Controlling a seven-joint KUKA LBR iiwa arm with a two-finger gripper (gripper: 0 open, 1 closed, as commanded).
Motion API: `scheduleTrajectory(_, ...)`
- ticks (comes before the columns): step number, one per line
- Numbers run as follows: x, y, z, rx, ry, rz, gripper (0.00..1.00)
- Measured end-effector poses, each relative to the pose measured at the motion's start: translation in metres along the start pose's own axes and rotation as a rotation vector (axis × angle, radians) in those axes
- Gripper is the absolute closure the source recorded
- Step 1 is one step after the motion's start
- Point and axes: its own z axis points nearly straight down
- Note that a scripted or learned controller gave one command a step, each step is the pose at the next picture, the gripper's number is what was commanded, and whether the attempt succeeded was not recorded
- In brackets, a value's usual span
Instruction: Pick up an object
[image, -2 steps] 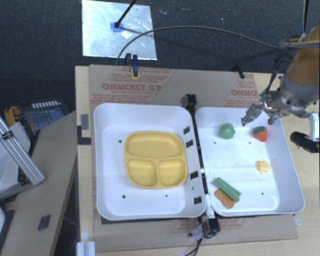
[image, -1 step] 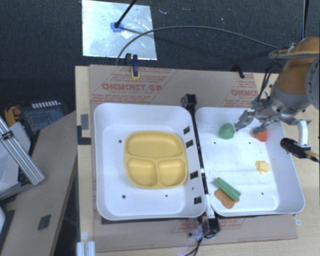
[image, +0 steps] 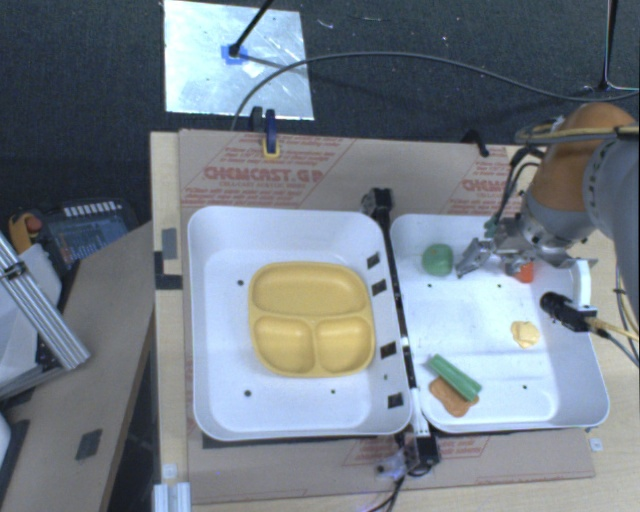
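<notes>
Hovering low inside the right bin, gripper just beside the green ball; jaws appearing spread, clasping nothing. Judged sensible: centring over the ball, descending squarely, closing gently against rolling. Lying nearer the bin's front wall: green block resting across an orange piece; yellow piece toward its right side. Partly hidden behind the wrist: a small orange-red object, shape unreadable.
</notes>
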Motion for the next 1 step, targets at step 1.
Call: scheduleTrajectory(1,0.0006,0.0023,-0.0124,-0.013,-0.001,0.0,1.0)
